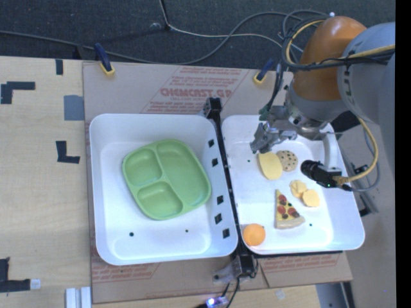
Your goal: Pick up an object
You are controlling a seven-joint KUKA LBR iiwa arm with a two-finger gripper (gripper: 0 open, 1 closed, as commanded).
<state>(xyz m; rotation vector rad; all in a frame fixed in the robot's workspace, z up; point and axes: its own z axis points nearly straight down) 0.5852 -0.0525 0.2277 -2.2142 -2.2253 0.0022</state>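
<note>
Tabletop (38,191): pale wood grain, cardboard sheet under both bins.
Left bin (103,172): smooth white plastic, holds a green three-compartment tray (166,178).
Right bin (340,233): white, holds a pizza slice (287,210), yellow piece (270,165), cookie (288,160), orange ball (254,234).
Tool (264,140): centre right, low over the yellow piece.
</note>
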